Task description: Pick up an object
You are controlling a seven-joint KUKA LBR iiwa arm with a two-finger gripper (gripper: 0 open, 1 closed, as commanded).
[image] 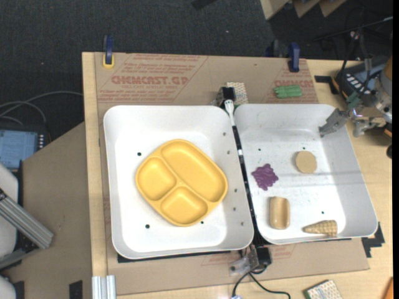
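Yellow tray (181,182) alone left; four items right bin (349,167); gripper (336,122) state unclear.

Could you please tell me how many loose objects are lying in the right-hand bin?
4: a purple piece near the left wall, a round tan disc mid-bin, a tan cylinder toward the front, and a cone at the front edge.

A brown board (156,76) with red letters lies on a light wooden bench (65,185). Two blue clamps (108,48) hold its far edge. The floor (124,11) behind is dark, maybe carpet. A thin cable (37,101) curls at the left.
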